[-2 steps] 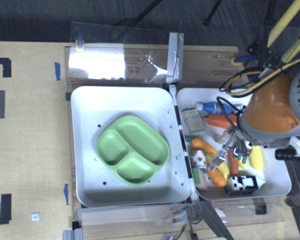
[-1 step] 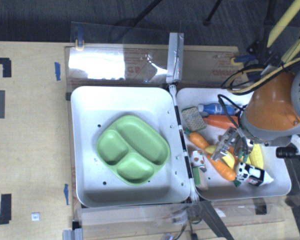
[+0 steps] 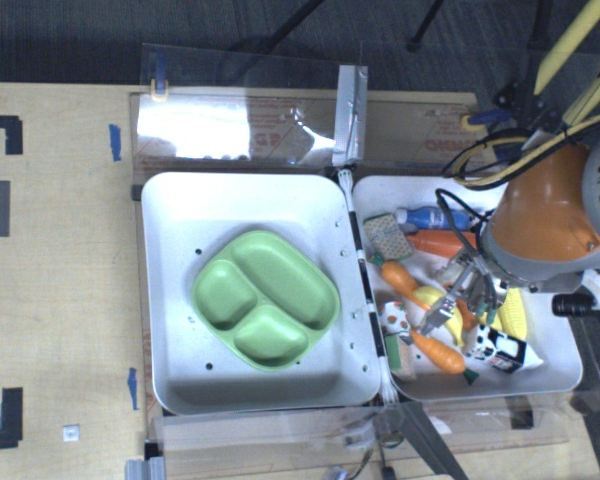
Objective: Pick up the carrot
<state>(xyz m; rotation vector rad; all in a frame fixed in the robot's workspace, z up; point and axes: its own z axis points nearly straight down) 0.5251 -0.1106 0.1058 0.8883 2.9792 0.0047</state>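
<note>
The gripper (image 3: pixel 452 306) hangs low over the cluttered right bin (image 3: pixel 570 368), fingers apart and holding nothing. A carrot (image 3: pixel 437 351) lies just below them, another (image 3: pixel 400 278) up-left. It looks mid-approach; next it must centre, descend and close.

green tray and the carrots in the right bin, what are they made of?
Green tray: looks like moulded plastic, matte with a soft sheen, one even colour across its compartments. Carrots: probably toy plastic, smooth, uniformly orange with faint highlights; rubber cannot be ruled out.
</note>
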